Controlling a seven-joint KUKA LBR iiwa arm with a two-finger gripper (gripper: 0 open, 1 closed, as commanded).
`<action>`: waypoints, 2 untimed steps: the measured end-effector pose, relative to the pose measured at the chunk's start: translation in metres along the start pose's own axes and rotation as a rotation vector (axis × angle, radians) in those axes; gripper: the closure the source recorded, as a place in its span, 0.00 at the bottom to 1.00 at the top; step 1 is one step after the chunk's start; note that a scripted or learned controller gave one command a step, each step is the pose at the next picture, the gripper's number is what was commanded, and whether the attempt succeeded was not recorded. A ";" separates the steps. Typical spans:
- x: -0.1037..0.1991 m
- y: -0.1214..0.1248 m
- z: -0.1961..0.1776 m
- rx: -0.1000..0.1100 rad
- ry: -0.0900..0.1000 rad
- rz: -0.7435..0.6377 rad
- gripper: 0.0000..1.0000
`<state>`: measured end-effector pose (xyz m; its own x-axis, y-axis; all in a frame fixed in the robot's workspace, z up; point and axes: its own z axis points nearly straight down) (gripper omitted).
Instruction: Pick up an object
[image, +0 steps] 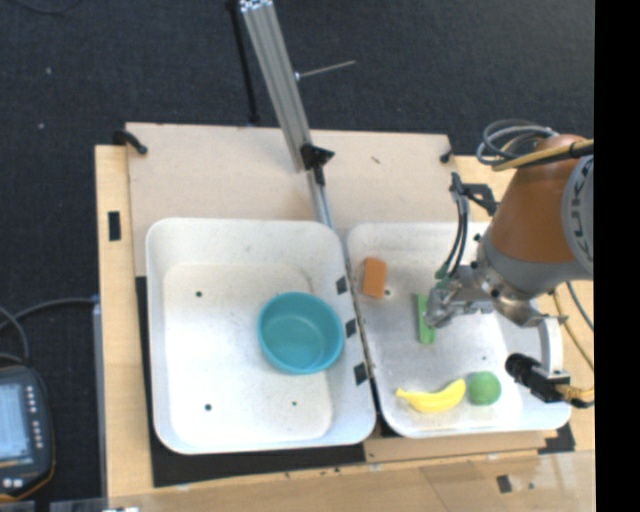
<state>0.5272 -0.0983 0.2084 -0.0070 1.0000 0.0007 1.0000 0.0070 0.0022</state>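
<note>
The robot's gripper (440, 305) was down low in the right bin (400, 240), right at the top end of a green stick (426, 322). The stick lay flat on the white floor of that bin, pointing up and down. I could not tell if the jaws were apart or together, because the wrist and its wires hid them from me. So I could not say the robot had the stick yet. It looked to me like the grab step was going on, not the lift step. Near the stick sat an orange block (374, 278), up and to the left. A yellow banana (434, 398) and a green ball (484, 388) lay side by side at the front of the same bin. A blue bowl (300, 333) sat in the left bin (200, 250), well apart from the arm. I think the next move needed the jaws to close on both sides of the stick and then go straight up. The stick was thin, so it could slip out.
</note>
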 end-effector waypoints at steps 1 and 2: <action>0.045 0.022 -0.015 -0.001 0.000 0.000 1.00; 0.087 0.037 -0.015 0.000 0.000 0.000 1.00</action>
<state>0.5633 -0.0113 0.2238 -0.0071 1.0000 0.0011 1.0000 0.0071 0.0017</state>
